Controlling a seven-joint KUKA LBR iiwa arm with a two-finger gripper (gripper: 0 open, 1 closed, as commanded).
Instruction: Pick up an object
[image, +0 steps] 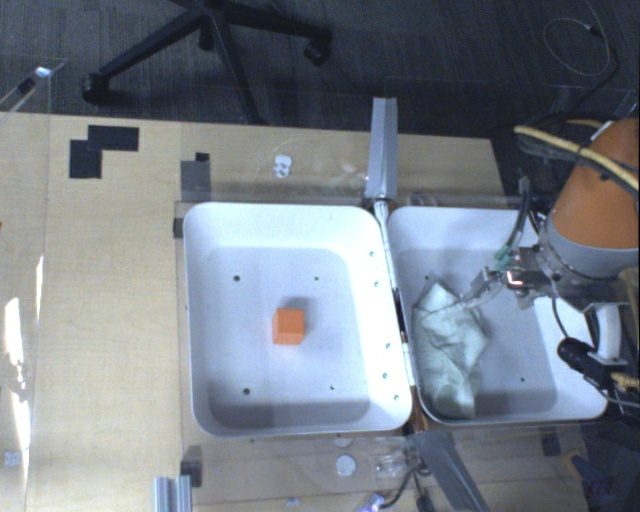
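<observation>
Camera view: gripper (487, 283) (fingers indistinct) meets crumpled cloth (450, 345), right bin (440, 228).

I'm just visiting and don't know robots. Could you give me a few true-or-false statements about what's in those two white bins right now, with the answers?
1. An orange cube lies in the left bin. True.
2. A crumpled white cloth lies in the right bin. True.
3. The cube and the cloth share one bin. False: they lie in separate bins.
4. The arm reaches over the left bin. False: it is over the right bin, near the cloth.
5. The cube is blue. False: it is orange.
</observation>
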